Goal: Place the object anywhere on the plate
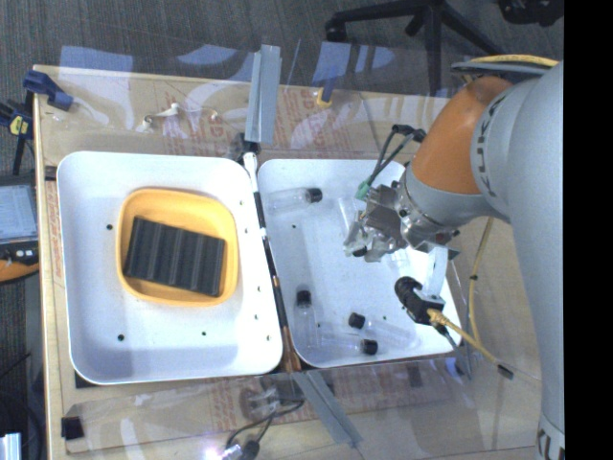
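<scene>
Two bins share the table: the yellow plate [177, 254] lies in the left bin [86, 333], toward nine o'clock from the jaws [369, 241] over the right bin [321, 348]. Whether they are clenched cannot be told; which of several small dark items is the object is unclear.

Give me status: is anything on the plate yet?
Done: a dark ribbed object already lies on the yellow plate in the left bin. In hand: nothing I can confirm; the gripper hangs over the right bin, its grasp unclear. Left: possibly nothing, unless another item is meant.
</scene>
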Controlling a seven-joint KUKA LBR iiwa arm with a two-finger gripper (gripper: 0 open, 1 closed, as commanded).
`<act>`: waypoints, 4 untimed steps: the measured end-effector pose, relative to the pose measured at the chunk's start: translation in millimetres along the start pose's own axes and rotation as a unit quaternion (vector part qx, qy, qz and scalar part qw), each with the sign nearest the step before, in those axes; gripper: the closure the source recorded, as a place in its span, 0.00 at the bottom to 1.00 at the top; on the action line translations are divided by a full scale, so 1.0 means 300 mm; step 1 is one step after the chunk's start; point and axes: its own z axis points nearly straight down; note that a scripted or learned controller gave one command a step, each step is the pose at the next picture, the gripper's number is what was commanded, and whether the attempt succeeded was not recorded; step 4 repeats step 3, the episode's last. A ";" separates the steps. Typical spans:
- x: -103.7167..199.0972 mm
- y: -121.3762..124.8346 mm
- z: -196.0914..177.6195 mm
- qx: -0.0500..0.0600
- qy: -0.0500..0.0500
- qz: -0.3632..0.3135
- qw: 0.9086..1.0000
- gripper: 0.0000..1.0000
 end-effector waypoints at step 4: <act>0.555 -0.106 0.059 0.000 -0.001 -0.117 0.993 0.00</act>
